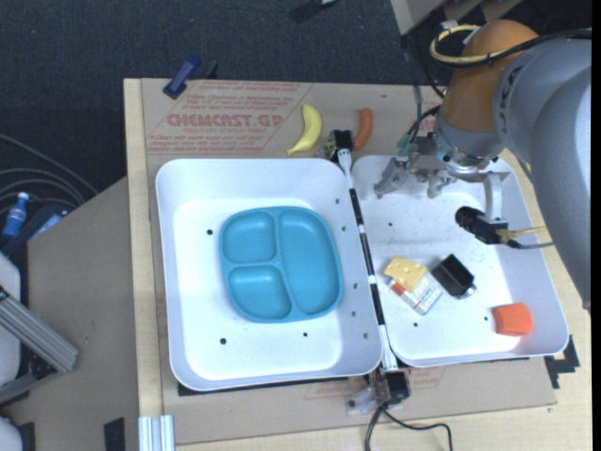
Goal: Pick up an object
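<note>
I see the gripper (414, 178) low over the far end of the right bin (545, 280); can't tell its state from this angle. Nothing visible in its grasp. Candidates all sit nearer the camera than the gripper: yellow block (405, 272) and small card (419, 293) just below it, black block (454, 275) below-right, orange cube (513, 319) furthest off. Left of the gripper, the other bin holds a blue divided plate (280, 263).
</note>
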Tool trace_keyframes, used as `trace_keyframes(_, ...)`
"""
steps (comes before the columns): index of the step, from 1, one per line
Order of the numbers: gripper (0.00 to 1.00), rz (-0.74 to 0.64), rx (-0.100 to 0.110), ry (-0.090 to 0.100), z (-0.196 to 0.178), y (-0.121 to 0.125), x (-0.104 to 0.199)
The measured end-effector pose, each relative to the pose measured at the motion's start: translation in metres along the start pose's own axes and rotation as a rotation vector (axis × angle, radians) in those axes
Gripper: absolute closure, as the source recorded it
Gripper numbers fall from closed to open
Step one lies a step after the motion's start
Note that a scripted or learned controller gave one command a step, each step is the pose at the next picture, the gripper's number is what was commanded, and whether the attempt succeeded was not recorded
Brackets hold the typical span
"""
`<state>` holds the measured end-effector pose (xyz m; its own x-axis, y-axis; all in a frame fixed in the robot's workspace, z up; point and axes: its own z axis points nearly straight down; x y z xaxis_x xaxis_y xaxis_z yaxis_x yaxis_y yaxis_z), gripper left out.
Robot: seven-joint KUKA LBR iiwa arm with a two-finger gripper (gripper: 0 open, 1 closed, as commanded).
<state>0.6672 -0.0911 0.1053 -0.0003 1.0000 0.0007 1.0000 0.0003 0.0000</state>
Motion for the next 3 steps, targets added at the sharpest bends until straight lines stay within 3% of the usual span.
trace_keyframes(1, 0.0, 0.0, 0.003, 0.0, 0.021, -0.001, -0.001)
trace_keyframes(2, 1.0, 0.0, 0.0, 0.0, 0.01, 0.0, 0.0)
trace_keyframes(3, 0.0, 0.0, 0.001, 0.0, 0.01, 0.0, 0.0)
